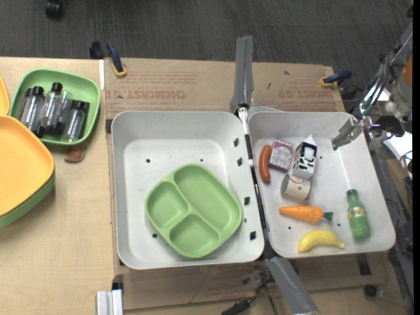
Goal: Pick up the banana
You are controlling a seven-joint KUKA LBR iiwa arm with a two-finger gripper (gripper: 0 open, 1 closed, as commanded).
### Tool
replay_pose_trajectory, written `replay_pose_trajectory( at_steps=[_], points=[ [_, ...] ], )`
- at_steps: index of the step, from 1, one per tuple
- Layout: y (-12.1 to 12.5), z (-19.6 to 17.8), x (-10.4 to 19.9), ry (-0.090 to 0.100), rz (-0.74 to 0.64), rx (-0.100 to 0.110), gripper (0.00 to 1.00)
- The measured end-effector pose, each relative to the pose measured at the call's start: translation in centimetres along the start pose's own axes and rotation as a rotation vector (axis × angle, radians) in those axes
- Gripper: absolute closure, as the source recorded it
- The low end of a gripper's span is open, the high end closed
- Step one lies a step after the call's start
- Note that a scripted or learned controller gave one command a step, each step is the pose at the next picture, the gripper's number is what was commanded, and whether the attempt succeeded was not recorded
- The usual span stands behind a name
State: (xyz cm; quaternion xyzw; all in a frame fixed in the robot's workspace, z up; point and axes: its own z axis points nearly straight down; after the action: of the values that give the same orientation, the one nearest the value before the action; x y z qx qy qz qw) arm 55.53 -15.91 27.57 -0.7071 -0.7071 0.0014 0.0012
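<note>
Two white bins side by side at frame centre; lower right of the right bin point(380, 195) holds the banana point(319, 241), just below the carrot point(303, 212) and left of the green bottle point(358, 215). Gripper point(346, 135) at upper right, above the bin's rim, fingers apart, gripping nothing.

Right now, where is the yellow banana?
The yellow banana lies near the front edge of the right white bin, just below the orange carrot and left of the green bottle.
</note>
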Motion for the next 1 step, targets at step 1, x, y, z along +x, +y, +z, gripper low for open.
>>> replay_pose_trajectory(
  at_steps=[1],
  points=[
    [0.02,-0.80,-0.08,-0.001,0.000,0.002,1.00]
  ],
)
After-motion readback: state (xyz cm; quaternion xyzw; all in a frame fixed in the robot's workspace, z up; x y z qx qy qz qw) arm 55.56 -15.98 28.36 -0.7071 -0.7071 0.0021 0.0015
